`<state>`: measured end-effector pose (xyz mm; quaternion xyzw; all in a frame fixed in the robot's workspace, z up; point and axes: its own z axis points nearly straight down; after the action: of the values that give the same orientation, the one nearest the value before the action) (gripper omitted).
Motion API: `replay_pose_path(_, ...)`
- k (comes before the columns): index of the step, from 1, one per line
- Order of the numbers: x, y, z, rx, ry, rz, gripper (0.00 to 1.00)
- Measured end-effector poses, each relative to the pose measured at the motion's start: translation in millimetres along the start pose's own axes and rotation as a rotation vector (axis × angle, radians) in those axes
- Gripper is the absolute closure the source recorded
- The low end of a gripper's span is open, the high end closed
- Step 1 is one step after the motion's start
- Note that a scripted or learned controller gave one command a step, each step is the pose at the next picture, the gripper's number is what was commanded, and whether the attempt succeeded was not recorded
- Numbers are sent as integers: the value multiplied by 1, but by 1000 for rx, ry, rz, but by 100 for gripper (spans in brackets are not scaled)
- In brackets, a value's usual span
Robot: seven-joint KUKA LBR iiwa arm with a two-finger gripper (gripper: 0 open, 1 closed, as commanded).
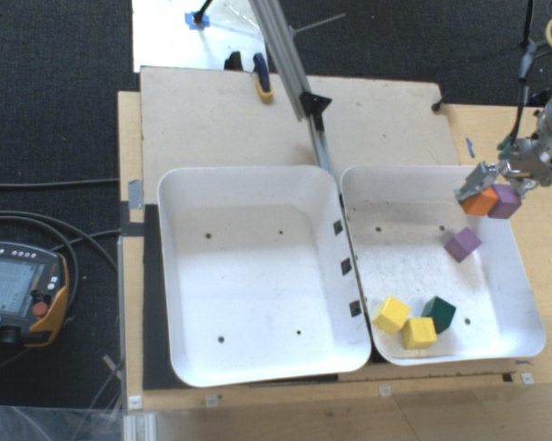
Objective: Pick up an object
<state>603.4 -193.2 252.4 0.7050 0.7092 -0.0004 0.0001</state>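
The left bin (257, 274) offers bare floor wall to wall. In the right bin (523, 324), two yellow cubes (405, 323) and a green cube (439, 313) crowd the near edge, with a purple cube (462, 243) mid-floor. Above its far right rim, the jaws (490, 197) grip an orange block (478, 201) and a purple block (504, 201).

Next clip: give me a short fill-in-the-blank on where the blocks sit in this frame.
1. All the blocks lie in the ____ bin.
2. Two ____ blocks sit beside the green block.
3. The gripper hangs over the bin's far right corner, at an orange block and a ____ one.

Missing words: right; yellow; purple
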Motion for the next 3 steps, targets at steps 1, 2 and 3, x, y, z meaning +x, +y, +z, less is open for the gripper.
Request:
replay_pose_path(1, 0, 1, -11, -2, -1, -4, 100)
replay_pose_path(2, 61, -50, 14, 5, 4, -3, 100)
replay_pose_path(3, 154, -61, 12, 0, 5, -8, 100)
